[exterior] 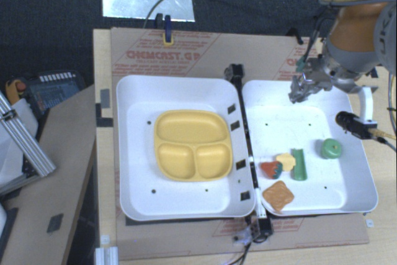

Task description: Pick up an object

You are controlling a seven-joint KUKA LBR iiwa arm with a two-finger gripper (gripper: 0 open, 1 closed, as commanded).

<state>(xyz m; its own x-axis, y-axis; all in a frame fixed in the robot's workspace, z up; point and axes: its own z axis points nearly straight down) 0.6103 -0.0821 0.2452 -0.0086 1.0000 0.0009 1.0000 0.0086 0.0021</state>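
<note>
Here, clustered toward the near edge of the right bin (347,195): a green block (299,164) lying lengthwise, touching a small yellow piece (286,161) and a red piece (269,169) at its left; just nearer the front edge, an orange-brown piece (278,195); off toward the right wall, a round green object (331,148), apart from the rest. Over the bin's far edge, the hand (299,94), pointing down, nothing between its fingers; open or closed, cannot tell. In the left bin (130,133), near its middle, a yellow three-compartment tray (190,144). Under both bins, cardboard (186,53) across the surface.
</note>
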